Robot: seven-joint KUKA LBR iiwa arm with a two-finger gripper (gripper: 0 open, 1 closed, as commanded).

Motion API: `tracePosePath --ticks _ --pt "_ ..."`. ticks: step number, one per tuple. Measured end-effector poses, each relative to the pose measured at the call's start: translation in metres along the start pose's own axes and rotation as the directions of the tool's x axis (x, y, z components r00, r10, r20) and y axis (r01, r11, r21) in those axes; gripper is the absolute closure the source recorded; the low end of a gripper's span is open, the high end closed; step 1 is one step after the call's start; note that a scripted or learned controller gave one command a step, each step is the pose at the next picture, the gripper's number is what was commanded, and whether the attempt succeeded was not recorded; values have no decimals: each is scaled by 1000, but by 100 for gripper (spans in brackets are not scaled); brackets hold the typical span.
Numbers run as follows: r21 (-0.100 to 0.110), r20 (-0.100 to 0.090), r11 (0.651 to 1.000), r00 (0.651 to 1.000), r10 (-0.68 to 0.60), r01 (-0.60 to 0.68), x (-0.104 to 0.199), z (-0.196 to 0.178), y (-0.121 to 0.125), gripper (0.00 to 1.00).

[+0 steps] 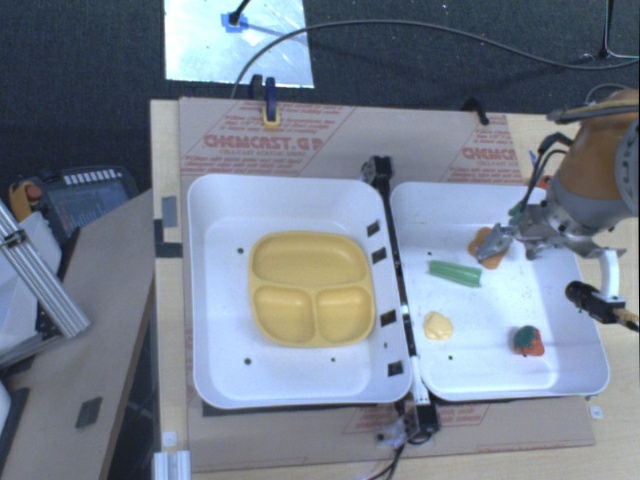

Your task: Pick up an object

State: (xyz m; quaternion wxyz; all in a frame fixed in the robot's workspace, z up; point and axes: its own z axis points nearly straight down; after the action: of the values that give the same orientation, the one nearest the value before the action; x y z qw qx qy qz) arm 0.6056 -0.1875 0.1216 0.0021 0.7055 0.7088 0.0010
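The jaws (497,240) sit over a small orange object (487,245) near the right bin's (590,368) far edge; whether they grip it, I cannot tell. It looks light, smooth and likely slippery; best pinched across its middle.

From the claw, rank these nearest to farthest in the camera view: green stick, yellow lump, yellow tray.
From the claw:
1. Green stick, right bin, just below and left of the claw.
2. Yellow lump, right bin, nearer the front and near the divider.
3. Yellow tray, left bin, across the divider.
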Motion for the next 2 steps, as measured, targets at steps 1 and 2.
tracePosePath --ticks 1,2 --pt "0 0 1000 1000 -1 1 0 -9 0 100" --pt "2 -1 1000 1000 0 0 8 -56 -1 100"
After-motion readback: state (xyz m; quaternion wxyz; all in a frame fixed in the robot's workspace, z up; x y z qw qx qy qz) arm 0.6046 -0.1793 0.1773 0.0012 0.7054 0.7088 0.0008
